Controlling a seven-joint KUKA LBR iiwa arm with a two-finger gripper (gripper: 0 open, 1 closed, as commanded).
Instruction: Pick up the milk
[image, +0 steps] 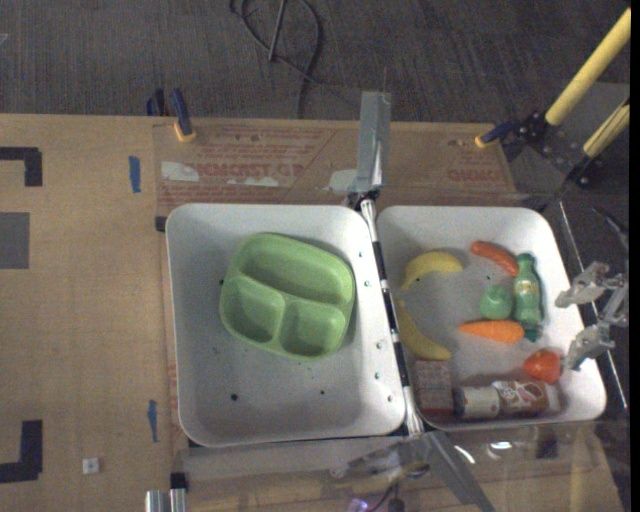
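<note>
- Gripper (590, 315) sits at the far rt rim of the rt bin (470, 225). Both metal fingers are spread apart w/ nothing between them.
- Milk (505, 400): bottle w/ red-and-white label, lying on its side along the rt bin's near wall, below-left of the gripper and clear of it.
- Tomato (542, 366) is between gripper and milk, just beside the lower finger and close to the milk's rt end.
- Left of the gripper: green bottle (527, 290), small green fruit (495, 302), carrot (492, 331). Further left, two bananas (432, 268) nr the divider.
- Up-left of the gripper: an orange-red sausage-like piece (495, 257).
- Small reddish box (433, 385) touches the milk's left end.
- Left bin (190, 330), well away from the gripper, holds a green divided plate (288, 295), slightly turned.
- Surface: bins rest on brown cardboard (80, 300) w/ blue tape bits (134, 174) and black marks (22, 166). A clamp (181, 113) is at the back edge.
- Room: dark carpet (130, 50) beyond the bench w/ a cable (290, 35) lying on it. Yellow poles (595, 65) stand above the gripper, at the back rt.
</note>
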